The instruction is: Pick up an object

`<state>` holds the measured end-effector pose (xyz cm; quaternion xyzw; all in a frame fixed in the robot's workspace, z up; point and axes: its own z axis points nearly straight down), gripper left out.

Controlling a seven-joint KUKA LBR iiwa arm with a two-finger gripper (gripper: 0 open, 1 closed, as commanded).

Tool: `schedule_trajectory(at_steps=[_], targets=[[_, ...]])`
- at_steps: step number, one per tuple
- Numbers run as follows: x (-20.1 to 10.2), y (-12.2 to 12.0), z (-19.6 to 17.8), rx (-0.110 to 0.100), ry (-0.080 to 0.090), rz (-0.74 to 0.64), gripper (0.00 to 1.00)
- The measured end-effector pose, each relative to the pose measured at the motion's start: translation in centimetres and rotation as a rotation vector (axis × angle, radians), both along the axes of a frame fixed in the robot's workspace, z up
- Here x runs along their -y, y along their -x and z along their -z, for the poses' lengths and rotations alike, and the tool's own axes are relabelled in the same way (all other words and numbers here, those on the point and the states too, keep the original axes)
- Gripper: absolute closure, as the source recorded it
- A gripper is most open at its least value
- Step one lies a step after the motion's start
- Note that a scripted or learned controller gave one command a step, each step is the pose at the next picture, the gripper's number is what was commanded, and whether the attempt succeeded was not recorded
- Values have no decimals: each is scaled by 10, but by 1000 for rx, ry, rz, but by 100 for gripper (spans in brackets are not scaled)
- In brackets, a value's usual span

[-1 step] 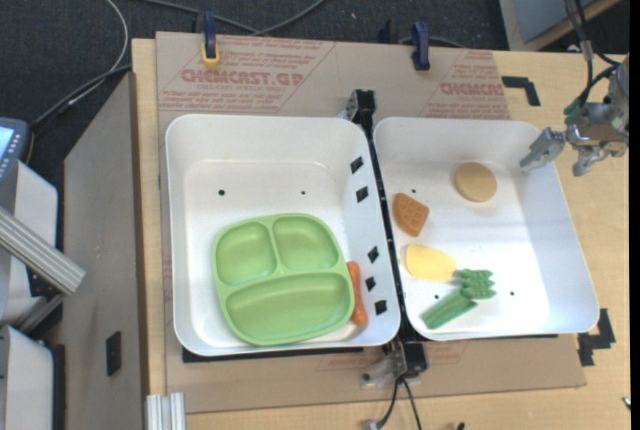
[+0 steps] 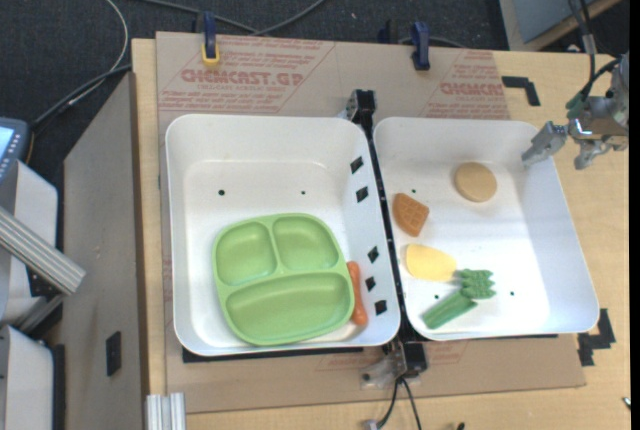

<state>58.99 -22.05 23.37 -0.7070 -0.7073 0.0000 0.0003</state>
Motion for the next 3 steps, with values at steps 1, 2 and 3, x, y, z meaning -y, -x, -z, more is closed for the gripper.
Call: schedule_trajectory(at_steps=[1,2,3], targets=[[3,6,62,-7,-2,1,0],[2,1,105,-4,-2,0,0],[-3,0,150,-3,-10,-3,0]])
